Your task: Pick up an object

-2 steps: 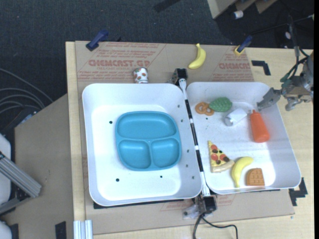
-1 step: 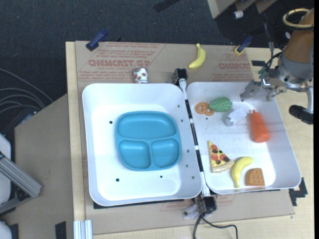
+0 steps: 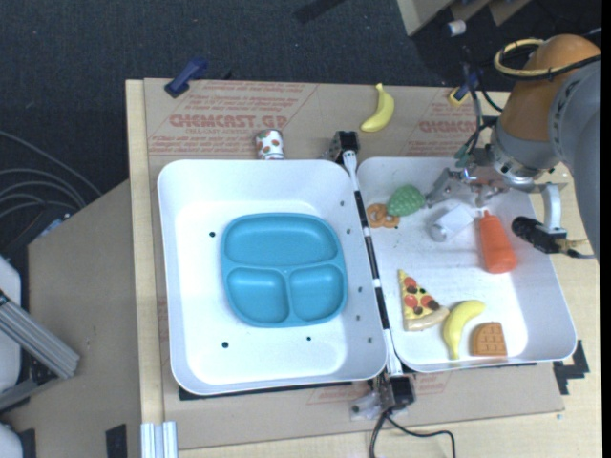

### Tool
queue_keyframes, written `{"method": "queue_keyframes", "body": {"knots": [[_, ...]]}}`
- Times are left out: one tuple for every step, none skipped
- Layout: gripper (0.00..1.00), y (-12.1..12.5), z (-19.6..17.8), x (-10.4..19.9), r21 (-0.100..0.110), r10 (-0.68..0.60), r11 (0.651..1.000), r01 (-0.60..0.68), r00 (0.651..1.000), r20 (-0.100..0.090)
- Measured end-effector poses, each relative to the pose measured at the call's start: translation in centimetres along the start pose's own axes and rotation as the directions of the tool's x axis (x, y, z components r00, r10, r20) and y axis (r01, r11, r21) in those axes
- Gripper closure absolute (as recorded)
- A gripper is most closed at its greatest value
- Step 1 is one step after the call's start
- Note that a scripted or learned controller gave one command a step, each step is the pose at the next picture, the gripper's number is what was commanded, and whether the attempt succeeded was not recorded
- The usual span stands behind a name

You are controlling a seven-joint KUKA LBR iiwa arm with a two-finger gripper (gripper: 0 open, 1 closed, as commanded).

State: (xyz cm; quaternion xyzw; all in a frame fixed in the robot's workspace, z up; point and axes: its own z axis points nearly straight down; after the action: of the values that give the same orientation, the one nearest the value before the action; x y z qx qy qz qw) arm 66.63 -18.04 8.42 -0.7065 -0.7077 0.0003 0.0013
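Arm (image 3: 535, 103) reaches down, pincer (image 3: 449, 219) lowered.

We see the gripper (image 3: 447, 219) low in the right bin (image 3: 535, 322), with the carrot (image 3: 495, 243) just beside it on the arm's side. The green toy (image 3: 405, 199) lies just beyond its tip; the pizza slice (image 3: 418, 301) and banana (image 3: 459, 321) lie nearer the camera.
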Motion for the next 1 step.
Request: {"method": "queue_keyframes", "body": {"knots": [[0.00, 0.03, -0.07, -1.24, -0.003, 0.001, 1.000, -0.001, 1.000, 0.003]]}}
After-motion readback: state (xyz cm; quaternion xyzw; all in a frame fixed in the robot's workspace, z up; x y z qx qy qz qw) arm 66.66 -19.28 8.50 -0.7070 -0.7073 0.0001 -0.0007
